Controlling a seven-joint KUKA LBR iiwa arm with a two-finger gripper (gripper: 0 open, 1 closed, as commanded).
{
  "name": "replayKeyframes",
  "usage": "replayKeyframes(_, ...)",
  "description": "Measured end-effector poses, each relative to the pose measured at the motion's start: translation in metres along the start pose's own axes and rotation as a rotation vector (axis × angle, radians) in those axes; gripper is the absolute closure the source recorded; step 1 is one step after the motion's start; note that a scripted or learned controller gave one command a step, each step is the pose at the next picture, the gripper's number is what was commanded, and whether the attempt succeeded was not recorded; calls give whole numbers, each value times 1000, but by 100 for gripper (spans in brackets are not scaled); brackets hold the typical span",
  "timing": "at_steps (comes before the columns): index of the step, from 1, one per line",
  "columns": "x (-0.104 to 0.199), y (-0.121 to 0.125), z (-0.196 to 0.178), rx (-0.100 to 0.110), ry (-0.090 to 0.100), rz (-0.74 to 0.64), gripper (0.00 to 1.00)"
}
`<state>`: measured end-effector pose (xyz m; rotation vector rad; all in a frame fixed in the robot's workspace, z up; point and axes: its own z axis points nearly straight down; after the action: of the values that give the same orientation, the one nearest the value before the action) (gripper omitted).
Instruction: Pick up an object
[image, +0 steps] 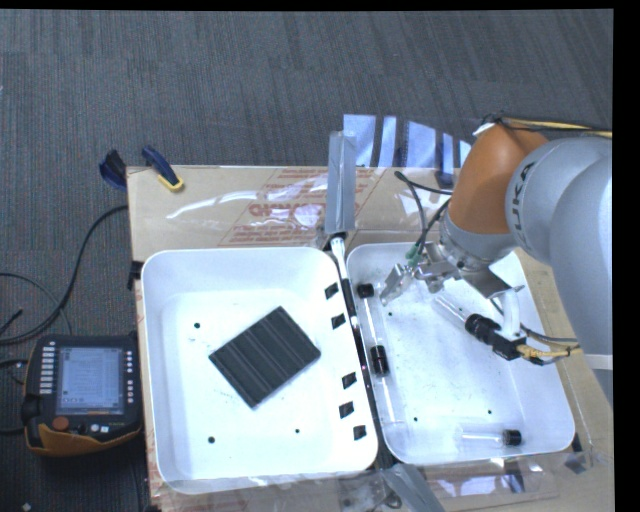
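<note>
The gripper (400, 279) is seen low over the right bin (545, 395), near its upper-left corner; its opening cannot be told, and nothing is seen held. A dark ribbed block (265, 355) lies flat in the left bin (160, 300), well apart.

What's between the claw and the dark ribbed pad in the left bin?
In the camera view, the divider where the two bins meet, with its black clips, lies between the claw and the ribbed pad; otherwise bare white bin floor.
</note>
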<state>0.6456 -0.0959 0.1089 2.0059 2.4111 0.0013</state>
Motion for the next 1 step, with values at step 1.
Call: replayKeyframes(1, 0, 0, 0, 0, 0, 0, 0)
